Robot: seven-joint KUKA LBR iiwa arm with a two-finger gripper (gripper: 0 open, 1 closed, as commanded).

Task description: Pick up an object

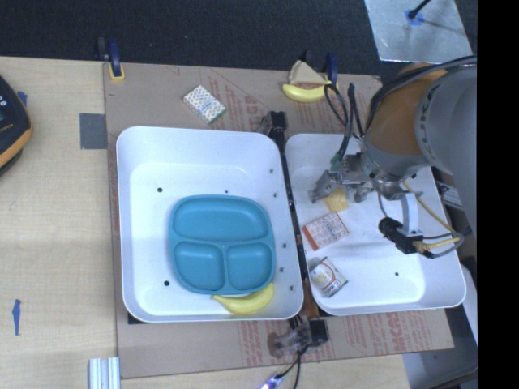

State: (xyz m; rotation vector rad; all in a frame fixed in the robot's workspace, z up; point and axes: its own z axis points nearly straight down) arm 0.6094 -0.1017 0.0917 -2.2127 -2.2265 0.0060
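- Two shallow white bins sit side by side on a brown cardboard sheet: the left bin [138, 217] and the right bin [422, 286].
- In the left bin lies a blue divided tray [220, 241] with three compartments, and a yellow banana [246, 301] rests against its near edge, touching the tray's rim.
- In the right bin, the grey arm with its orange band [401, 120] reaches down from the right side, and the gripper [334, 183] hangs low over the far-left part of the bin.
- Its dark fingers look slightly spread with nothing visible between them; a small pale yellow block [337, 201] lies just beside the fingertips, apart from them or barely touching — which of the two cannot be told.
- Near the bin's middle lies a flat packet [325, 231] with red and white print; the writing is too small to read.
- Closer to the near wall lies a small can [328, 276] on its side, its label unreadable.
- Outside the bins, on the cardboard, sit a small patterned square packet [203, 103] and a second banana-like toy [306, 87] near the far edge.
- Red lettering runs across the cardboard but cannot be made out.
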